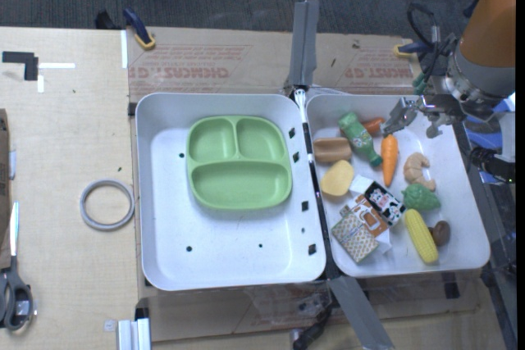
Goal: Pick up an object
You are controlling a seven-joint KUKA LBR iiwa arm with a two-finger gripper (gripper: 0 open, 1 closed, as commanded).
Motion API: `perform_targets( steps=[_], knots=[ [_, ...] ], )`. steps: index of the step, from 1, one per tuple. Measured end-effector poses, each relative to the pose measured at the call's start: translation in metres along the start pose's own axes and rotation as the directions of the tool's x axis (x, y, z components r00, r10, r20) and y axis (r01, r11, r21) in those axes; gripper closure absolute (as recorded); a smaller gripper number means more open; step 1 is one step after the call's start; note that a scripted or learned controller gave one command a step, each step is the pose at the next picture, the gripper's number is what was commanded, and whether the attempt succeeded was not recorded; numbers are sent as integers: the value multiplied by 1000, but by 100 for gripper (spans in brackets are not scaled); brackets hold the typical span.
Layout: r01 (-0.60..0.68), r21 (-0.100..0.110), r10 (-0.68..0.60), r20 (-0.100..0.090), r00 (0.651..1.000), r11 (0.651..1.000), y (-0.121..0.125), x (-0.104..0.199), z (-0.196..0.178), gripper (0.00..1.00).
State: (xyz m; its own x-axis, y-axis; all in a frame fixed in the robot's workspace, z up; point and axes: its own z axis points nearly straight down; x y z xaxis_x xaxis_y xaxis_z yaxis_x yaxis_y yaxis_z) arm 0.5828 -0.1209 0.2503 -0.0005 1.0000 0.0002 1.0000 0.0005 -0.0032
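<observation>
My gripper hangs over the far right part of the right bin, fingers spread, open, with nothing between them. Just left of it lie a green bottle and an orange carrot, with a small red piece between bottle and gripper. Below it sits a beige cashew-shaped toy. Further toward the front are a green broccoli, a yellow corn cob, a brown lump, two small cartons, a yellow potato shape and a hot dog bun.
The left bin holds a green divided plate. On the bench to the left lie a tape ring and scissors. A blue clamp sits at the back. A grey divider bar stands between the bins.
</observation>
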Motion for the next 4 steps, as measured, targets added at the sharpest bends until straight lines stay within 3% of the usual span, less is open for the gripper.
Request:
perform_targets(
  steps=[1,2,3,4],
  knots=[
    [183,-6,-183,3,983,983,41,3,156,0],
    [179,-8,-179,1,984,984,42,2,146,100],
    [36,-4,-36,2,999,999,77,68,58,100],
    [36,-3,-36,2,999,999,76,68,58,0]
  ],
)
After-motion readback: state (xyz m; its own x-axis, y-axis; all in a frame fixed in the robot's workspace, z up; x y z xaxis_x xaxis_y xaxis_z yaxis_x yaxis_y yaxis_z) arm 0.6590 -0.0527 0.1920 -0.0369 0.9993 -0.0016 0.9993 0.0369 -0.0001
